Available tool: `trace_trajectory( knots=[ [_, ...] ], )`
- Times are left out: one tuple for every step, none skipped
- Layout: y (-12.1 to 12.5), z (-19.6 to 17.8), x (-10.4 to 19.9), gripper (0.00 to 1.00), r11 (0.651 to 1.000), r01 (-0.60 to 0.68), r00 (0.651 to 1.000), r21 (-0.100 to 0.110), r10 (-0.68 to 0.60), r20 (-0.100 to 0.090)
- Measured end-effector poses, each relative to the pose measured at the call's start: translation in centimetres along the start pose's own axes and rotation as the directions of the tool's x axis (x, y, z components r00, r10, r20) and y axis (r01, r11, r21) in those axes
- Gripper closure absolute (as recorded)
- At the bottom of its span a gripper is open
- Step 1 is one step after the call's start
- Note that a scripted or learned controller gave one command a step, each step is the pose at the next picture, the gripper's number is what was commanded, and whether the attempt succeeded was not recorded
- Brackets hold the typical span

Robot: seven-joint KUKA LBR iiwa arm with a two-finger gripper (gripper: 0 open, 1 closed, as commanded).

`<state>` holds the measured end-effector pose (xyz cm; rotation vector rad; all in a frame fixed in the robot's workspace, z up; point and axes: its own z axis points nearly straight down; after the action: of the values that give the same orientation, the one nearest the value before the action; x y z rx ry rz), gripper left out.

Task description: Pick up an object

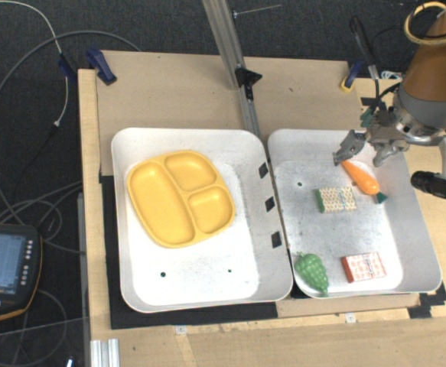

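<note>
Hovering over the carrot (361,177), the gripper (366,150) is lining up a grasp. Fingers (345,151) are standing spread, holding nothing yet.

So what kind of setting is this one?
Probably a robotics lab bench for pick trials: two white bins on a wooden board, toy items like a carrot, a handheld control pendant and loose cables on the carpet.

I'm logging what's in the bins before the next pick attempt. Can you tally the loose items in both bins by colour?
Yellow: 1, the divided tray in the left bin
Orange: 1, the carrot in the right bin
Green: 1, the knobbly toy
Pale checked: 1, the block
Red-orange: 1, the box
Total: 5
</note>
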<state>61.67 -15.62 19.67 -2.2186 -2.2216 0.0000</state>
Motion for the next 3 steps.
trace_trajectory(
  knots=[
    [0.0, 0.0, 0.0, 0.00, 1.000, 0.000, 1.000, 0.000, 0.000, 0.000],
    [-0.5, 6.3, 0.2, 0.00, 1.000, -0.001, 1.000, 0.007, 0.001, -0.001],
    [-0.6, 10.7, 0.3, 0.00, 1.000, -0.001, 1.000, 0.005, 0.001, 0.000]
  ],
)
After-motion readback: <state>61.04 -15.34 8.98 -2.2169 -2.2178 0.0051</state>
